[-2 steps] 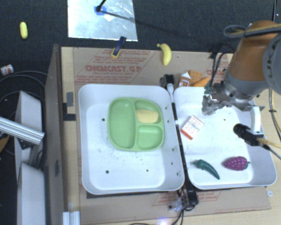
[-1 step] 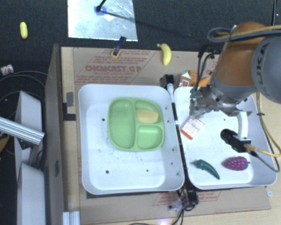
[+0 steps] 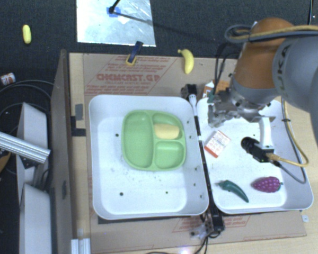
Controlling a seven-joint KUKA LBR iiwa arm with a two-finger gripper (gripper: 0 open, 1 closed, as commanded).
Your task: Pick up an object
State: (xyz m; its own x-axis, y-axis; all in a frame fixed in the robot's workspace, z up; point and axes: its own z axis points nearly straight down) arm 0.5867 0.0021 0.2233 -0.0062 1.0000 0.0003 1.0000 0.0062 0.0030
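Right now the gripper (image 3: 218,116) hangs at the right bin's (image 3: 299,197) upper-left corner; whether it is wide or closed I cannot tell; nothing shows in it. Nearest lies a small carton (image 3: 217,143), just below it: probably light, stiff, flat, best nipped across its narrow edges. 2 likely softer picks, pepper (image 3: 233,189) and grapes (image 3: 266,184), lie near the front; the grapes look bumpy, perhaps slippery.

bins (image 3: 111,194): white
divided plate (image 3: 140,147): light green
block on plate (image 3: 167,132): pale yellow
pepper (image 3: 234,189): dark green
grapes (image 3: 266,184): purple
banana (image 3: 187,61): yellow
arm (image 3: 286,62): grey, orange band
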